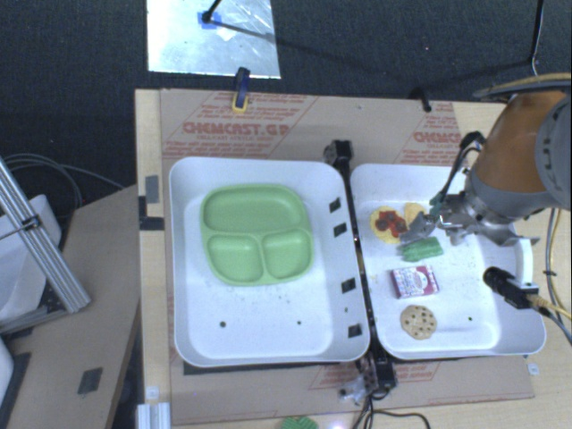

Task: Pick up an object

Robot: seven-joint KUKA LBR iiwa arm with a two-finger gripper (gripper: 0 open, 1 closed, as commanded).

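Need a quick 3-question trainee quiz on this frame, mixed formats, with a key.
1. True or false: the green divided plate lies in the left bin.
2. Multiple choice: in the camera view, which item in the right bin lies nearest the bottom edge? A. the green packet B. the round cookie C. the red and yellow food item
3. Fill in: the gripper is over the ___ bin.

Key: 1 true. 2 B; the cookie lies below the pink and white carton. 3 right.
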